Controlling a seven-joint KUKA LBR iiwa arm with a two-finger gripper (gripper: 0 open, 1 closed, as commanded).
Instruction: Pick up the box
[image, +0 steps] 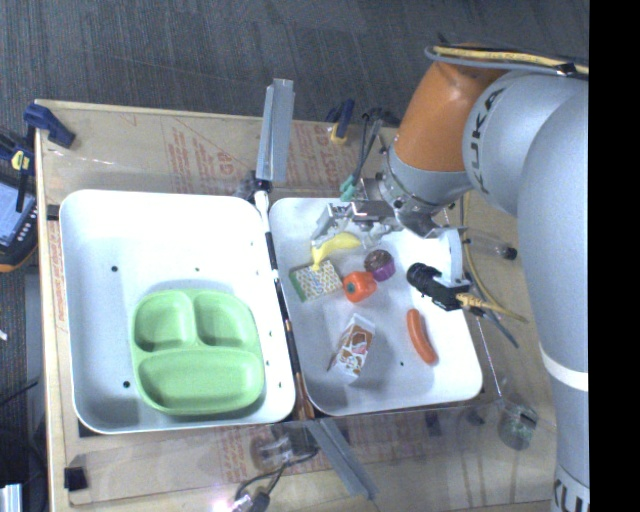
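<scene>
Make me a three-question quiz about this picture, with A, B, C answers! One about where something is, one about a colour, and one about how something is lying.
1. Where is the green divided tray?
A. in the left bin
B. in the right bin
C. on the floor

2. What colour is the hot dog in the right bin?
A. blue
B. red-orange
C. white

3. How is the small box?
A. lying in the right bin, apart from the gripper
B. lifted up between the fingers
C. sitting on the green tray

Answers:
1. A, the tray rests in the left bin.
2. B, it is red-orange against the white floor.
3. A, the gripper is over the banana at the bin's far end.
</scene>
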